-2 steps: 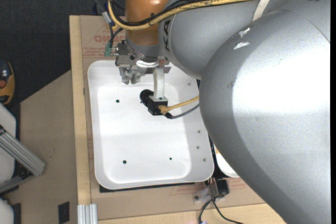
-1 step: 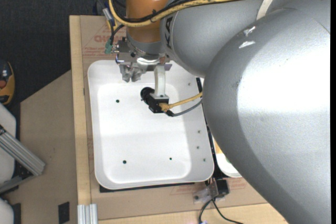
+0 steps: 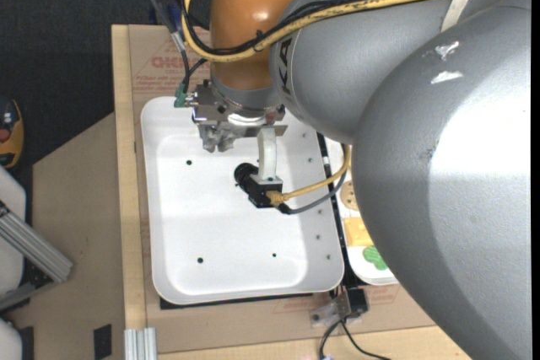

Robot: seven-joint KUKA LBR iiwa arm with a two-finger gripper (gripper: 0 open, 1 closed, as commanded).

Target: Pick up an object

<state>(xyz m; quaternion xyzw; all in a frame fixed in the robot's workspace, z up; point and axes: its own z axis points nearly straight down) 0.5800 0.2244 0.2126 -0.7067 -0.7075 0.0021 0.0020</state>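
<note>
Camera view, single entry.

My tool (image 3: 213, 133) hangs low over the left bin (image 3: 169, 282), close to its back wall. From this angle I cannot tell whether the tool is open or closed, and I see nothing held in it.

Directly under the tool and in front of it the bin floor reads plain white, with a few small dark dots (image 3: 200, 260) that look like marks in the floor, not things to pick.

The only candidate I can make out is a green piece (image 3: 377, 260), with something yellow just beside it. It lies in the right bin (image 3: 356, 272), well apart from the tool and on the arm's side of it. My arm (image 3: 422, 139) covers most of that bin, so its other contents are unknown.

Risks, as I judge them:
- Closing here would likely catch nothing, because the piece is in the other bin.
- Going lower this near the back wall could knock the tool on the rim and shift the bin on the worktop (image 3: 126, 181).
- Crossing to the green piece means clearing the divider between the bins. Too low a pass could clip it.
- The piece sits near a corner wall, which could block one side of the grasp.
</note>
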